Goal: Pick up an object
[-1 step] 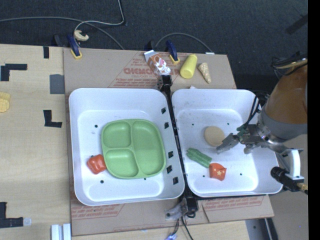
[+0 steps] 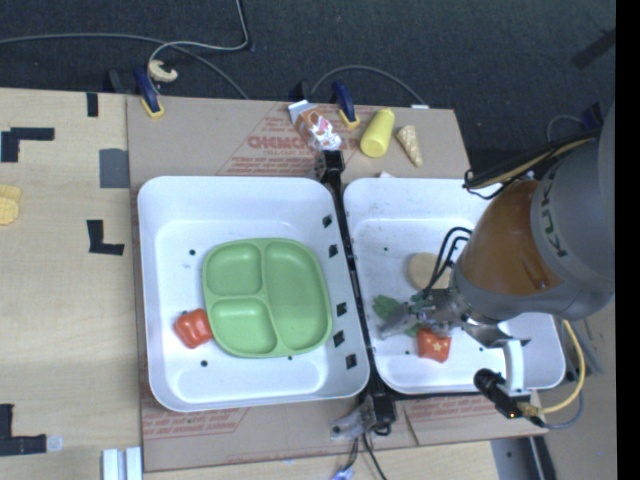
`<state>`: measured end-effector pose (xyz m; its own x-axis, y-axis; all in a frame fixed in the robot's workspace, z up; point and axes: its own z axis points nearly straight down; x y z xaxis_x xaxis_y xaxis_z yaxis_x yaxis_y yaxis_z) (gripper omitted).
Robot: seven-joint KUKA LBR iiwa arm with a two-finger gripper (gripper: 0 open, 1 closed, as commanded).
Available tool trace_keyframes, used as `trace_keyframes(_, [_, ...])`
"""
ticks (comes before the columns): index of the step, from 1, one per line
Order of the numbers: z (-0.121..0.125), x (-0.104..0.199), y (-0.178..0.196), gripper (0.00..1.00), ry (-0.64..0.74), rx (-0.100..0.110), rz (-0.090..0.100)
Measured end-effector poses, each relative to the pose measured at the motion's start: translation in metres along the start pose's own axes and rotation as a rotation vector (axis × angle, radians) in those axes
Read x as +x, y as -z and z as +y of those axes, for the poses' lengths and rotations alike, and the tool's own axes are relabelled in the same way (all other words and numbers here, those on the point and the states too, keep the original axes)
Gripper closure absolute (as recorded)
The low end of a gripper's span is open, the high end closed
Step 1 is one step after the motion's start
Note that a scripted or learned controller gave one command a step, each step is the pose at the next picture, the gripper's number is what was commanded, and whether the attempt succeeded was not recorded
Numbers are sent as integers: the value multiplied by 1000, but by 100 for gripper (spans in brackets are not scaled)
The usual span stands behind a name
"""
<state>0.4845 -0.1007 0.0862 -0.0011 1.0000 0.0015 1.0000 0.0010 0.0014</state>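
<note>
In the right bin (image 2: 400, 218), a red strawberry-like toy (image 2: 433, 345) lies near the front wall. A green leafy toy (image 2: 392, 311) rests just left of it, and a tan round piece (image 2: 424, 267) lies behind. My gripper (image 2: 432, 313) hangs low over the bin's middle, right above the red toy and at the green toy's right end. The grey arm with its orange band (image 2: 510, 253) hides the bin's right half. In the left bin (image 2: 165, 208) a green divided plate (image 2: 267, 295) lies flat, with a red toy (image 2: 193, 328) at its left edge.
Behind the bins on the cardboard lie a yellow cylinder (image 2: 377, 133), a tan cone (image 2: 410, 146) and a small printed packet (image 2: 315, 126). Blue clamps (image 2: 150, 96) grip the board's far edge. A black divider with clips (image 2: 343, 268) runs between the bins.
</note>
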Motion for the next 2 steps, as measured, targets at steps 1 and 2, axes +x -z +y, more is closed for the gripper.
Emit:
trace_keyframes(1, [0, -1, 10, 100, -1, -2, -3])
trace_keyframes(2, [41, 76, 98, 100, 2, 2, -1])
